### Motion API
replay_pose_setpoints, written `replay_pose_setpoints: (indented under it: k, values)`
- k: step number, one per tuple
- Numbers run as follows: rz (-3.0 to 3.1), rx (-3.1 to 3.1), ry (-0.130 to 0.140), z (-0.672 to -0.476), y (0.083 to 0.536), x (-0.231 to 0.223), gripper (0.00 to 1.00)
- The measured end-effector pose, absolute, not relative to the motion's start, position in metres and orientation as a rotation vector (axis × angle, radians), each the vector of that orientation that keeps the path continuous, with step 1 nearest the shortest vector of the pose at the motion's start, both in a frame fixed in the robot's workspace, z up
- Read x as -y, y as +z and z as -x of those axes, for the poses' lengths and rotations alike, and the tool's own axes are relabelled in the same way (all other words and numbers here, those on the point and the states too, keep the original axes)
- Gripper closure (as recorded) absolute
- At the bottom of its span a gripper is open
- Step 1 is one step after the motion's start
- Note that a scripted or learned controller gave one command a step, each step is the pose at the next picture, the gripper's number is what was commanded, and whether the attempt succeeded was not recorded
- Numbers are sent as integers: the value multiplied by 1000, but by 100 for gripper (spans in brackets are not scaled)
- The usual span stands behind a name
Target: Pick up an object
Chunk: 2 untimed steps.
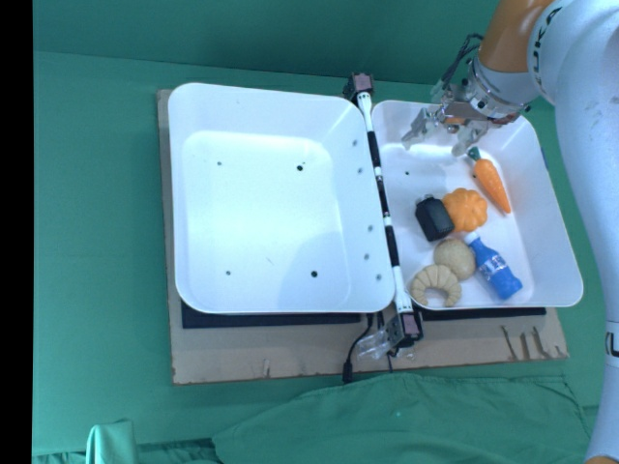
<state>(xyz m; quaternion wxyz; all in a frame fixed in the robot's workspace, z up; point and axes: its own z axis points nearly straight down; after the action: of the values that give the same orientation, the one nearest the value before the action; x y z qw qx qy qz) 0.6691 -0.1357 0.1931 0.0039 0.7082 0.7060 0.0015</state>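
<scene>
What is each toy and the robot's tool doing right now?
tool: open, holding nothing, above the right bin's far end
carrot: lying flat, leafy end toward the tool
pumpkin: touching the black object
blue bottle: lying on its side
croissant: lying flat beside the bun

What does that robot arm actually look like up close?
A thick, rounded light-grey arm with an orange band above the wrist and dark lettering on its shell. Thin dark cables loop to a small silvery metal gripper with orange touches.
</scene>
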Motion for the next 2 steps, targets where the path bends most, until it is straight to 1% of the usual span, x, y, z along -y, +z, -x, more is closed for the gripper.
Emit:
replay_pose_setpoints:
  k: [1, 2]
  values:
    - [-2221, -2208, 3, -670, 202, 137, 100]
    - [-2217, -2214, 6, -680, 263, 141, 100]
